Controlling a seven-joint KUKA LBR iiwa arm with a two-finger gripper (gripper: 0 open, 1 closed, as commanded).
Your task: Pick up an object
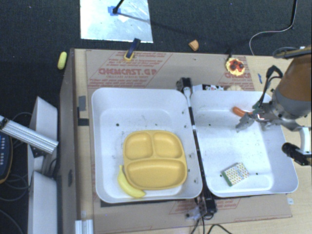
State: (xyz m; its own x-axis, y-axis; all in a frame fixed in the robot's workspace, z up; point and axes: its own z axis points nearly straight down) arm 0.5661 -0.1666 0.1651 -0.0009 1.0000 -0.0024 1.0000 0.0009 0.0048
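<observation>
The orange object [238,111] lies at the right bin's [273,184] eleven o'clock, just beside the jaws [251,119], so it is probably the target; whether the jaws are apart or together I cannot tell. A patterned block [235,173] rests near six o'clock; the left bin [109,106] holds a yellow divided plate [155,159] with a banana [127,185] touching its seven o'clock edge.

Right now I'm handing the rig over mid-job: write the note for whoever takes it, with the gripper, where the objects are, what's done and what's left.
Gripper: over the upper part of the right bin, fingers spread open, nothing between them.
Orange object: on the right bin's floor just beside the fingertips, not gripped.
Patterned green block: lower part of the right bin, untouched.
Left bin: yellow divided plate with a banana against its lower left edge.
Done: arm is in position near the orange object.
Left: close on an object and lift it; nothing is picked up yet.
</observation>
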